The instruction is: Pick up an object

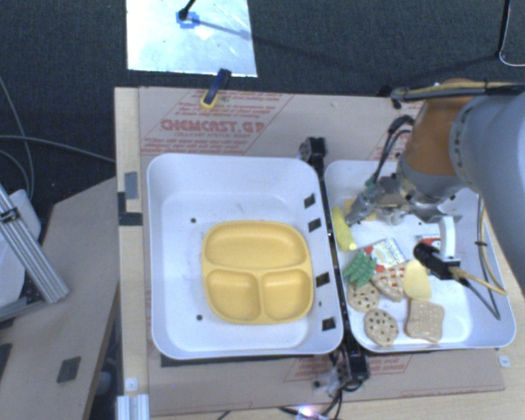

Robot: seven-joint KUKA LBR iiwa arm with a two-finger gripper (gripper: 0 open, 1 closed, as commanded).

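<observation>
Gripper (pixel 367 206) hanging low inside right bin (pixel 486 322), finger state impossible to tell. Toy food sitting toward the near-left corner of that bin: green piece (pixel 360 268), round cookies (pixel 381 325), cracker (pixel 424 319). Yellow divided plate (pixel 256 271) lying in left bin (pixel 175 182).

The grey arm (pixel 499 147) is seen reaching in from the right, above the right bin (pixel 486 322). Its orange band (pixel 433 138) is placed over that bin's far edge. Below the band, the wrist is angled down and leftward, and the gripper (pixel 372 206) is held over the bin's far left part, near its left wall.
</observation>
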